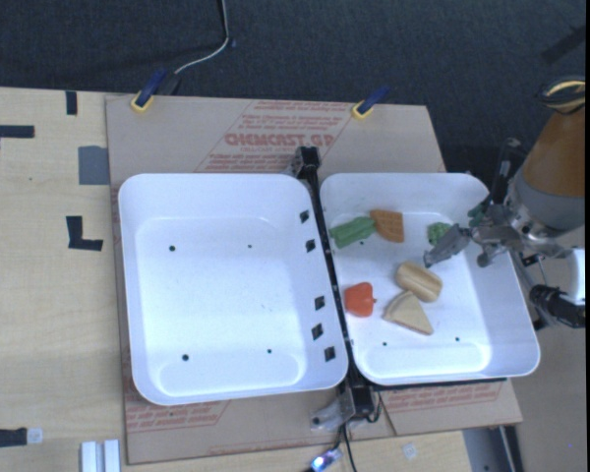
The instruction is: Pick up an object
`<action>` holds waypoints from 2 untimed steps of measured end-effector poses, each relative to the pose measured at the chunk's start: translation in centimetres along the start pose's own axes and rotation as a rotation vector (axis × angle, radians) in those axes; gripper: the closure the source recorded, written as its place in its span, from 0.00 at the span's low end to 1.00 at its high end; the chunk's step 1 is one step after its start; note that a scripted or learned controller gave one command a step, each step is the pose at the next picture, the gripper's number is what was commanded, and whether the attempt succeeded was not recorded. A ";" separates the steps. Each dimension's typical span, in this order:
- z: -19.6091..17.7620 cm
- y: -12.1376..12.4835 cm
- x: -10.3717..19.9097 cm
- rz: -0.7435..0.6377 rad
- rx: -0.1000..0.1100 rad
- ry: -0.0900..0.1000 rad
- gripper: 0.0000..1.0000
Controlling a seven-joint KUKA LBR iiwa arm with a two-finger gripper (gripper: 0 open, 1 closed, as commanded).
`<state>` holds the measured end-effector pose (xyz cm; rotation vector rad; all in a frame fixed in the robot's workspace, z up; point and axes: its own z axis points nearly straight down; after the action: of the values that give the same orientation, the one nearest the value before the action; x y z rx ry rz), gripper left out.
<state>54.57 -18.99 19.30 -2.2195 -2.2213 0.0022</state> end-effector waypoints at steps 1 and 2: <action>-9.6 3.5 -1.7 -0.001 -0.012 -0.005 0.00; -17.5 9.4 -2.1 -0.003 -0.013 -0.005 0.00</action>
<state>64.01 -21.04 36.76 -2.2247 -2.2341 -0.0066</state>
